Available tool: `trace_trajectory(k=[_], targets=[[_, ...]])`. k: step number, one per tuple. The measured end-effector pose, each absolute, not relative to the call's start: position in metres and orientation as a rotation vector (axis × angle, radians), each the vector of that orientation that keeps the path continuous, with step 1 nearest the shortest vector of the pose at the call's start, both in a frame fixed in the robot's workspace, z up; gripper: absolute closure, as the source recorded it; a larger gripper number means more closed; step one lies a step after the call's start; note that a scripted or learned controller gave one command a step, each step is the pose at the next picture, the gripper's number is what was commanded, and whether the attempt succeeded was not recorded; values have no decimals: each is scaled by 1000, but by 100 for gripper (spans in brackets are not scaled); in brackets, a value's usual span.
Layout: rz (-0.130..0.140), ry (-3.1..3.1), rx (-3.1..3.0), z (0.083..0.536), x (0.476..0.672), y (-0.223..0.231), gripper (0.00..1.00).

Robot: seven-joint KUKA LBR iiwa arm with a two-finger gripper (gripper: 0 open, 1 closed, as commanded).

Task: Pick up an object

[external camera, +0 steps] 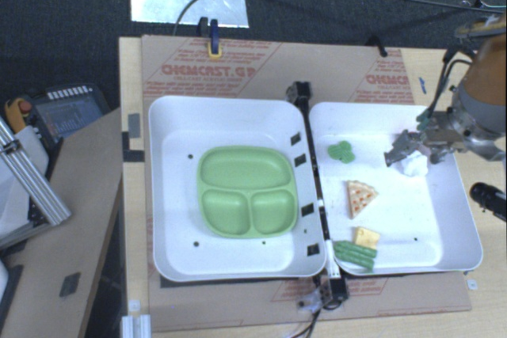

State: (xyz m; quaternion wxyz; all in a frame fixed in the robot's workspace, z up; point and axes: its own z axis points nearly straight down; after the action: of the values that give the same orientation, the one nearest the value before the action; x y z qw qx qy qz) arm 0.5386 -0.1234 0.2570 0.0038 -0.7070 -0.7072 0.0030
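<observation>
Along the near edge of the right bin [451,245], green beans [354,254] are seen by the near-left corner, a yellow cheese piece [366,237] touching them just behind. A pizza slice [359,197] lies farther in, a green broccoli-like piece [341,152] beyond it toward the left wall. A white crumpled object [414,164] sits at the gripper [410,148] near the right edge; finger opening and hold cannot be told. Left bin [170,194]: a green divided tray [245,191] is centred.
</observation>
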Motion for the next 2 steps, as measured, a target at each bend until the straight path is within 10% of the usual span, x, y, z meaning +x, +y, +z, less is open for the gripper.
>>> trace_trajectory(k=[2], targets=[[2, -2222, -2218, 205, 549, -119, 0]])
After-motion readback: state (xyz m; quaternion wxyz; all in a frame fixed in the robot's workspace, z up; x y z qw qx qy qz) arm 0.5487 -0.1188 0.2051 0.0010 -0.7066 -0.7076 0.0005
